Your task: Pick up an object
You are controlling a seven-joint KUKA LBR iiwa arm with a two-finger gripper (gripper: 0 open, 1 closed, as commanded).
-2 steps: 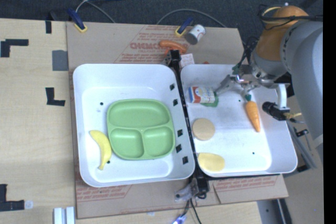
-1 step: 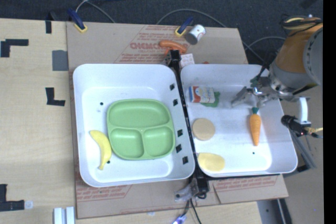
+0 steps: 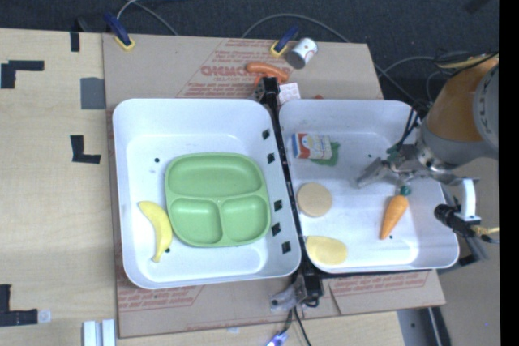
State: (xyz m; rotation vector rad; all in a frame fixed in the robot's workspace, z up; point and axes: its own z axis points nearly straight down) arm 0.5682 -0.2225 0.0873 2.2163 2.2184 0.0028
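Though the pincer (image 3: 375,173) nears the carrot (image 3: 394,215), I cannot tell its spread.

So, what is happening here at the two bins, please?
A robot arm reaches into the right bin from the right. Its claw hangs low beside the carrot, with nothing visibly held. A round biscuit, a yellow piece and a small packet lie nearby. The left bin holds a green tray and a banana.
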